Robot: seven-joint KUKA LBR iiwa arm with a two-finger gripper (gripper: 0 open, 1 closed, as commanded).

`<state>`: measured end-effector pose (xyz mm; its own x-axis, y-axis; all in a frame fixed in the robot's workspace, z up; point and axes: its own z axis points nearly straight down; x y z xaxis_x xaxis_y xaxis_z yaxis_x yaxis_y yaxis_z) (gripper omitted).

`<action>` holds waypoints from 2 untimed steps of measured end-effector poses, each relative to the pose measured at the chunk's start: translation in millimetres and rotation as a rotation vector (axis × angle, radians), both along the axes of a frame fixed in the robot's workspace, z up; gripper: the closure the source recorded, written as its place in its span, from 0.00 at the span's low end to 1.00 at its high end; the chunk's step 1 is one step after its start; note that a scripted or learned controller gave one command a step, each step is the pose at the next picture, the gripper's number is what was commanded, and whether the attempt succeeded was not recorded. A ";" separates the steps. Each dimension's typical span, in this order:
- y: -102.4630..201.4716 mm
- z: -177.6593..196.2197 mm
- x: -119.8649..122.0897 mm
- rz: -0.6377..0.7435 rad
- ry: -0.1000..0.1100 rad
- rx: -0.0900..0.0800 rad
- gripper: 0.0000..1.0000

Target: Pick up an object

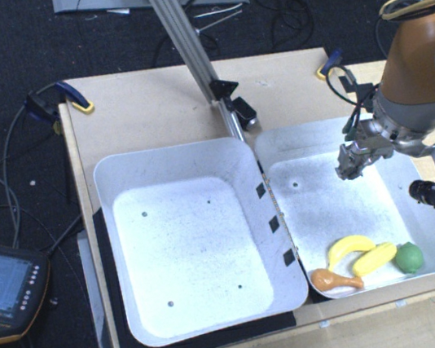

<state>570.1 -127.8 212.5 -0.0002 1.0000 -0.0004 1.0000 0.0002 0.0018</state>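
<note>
Camera view: gripper (349,169) hangs over the right bin's (312,145) upper part, can't tell its state. Bananas (361,253), lime (409,257), orange thing (334,278) sit lower right, untouched. Pick not started.

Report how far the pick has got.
Done: nothing lifted. The bananas, the green ball and the orange piece lie at the right bin's near edge. In hand: the tool hangs over the bin's far part. Left: reach one, grasp, lift.
</note>
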 end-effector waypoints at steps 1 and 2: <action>59.1 -0.8 -6.2 0.005 0.002 0.002 1.00; 118.0 -1.7 -19.2 0.005 0.002 0.002 1.00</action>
<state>550.9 -9.8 210.7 -0.0053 1.0000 0.0013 1.0000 0.0053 -0.0003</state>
